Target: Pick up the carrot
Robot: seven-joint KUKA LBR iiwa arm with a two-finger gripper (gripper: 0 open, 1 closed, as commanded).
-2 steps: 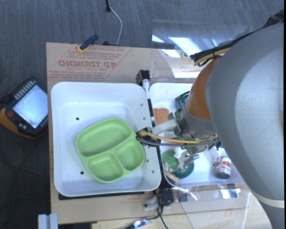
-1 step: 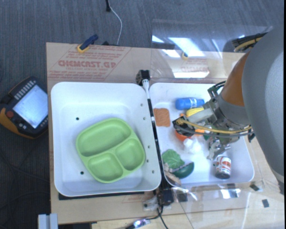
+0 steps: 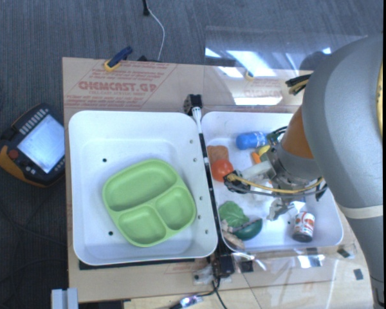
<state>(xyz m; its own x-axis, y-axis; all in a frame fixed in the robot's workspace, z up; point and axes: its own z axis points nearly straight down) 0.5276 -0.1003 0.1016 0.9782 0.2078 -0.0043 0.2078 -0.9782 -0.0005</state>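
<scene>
Looking into the right bin, I see the gripper low among cables, beside the small can; whether it is clenched I cannot tell. The carrot lies apart at the bin's left wall. The arm hides what is possibly an orange piece by the blue object.

The grey arm enters from the right and bends downward at the orange band. The gripper hangs low beneath the wrist, wrapped in yellow cabling.
</scene>
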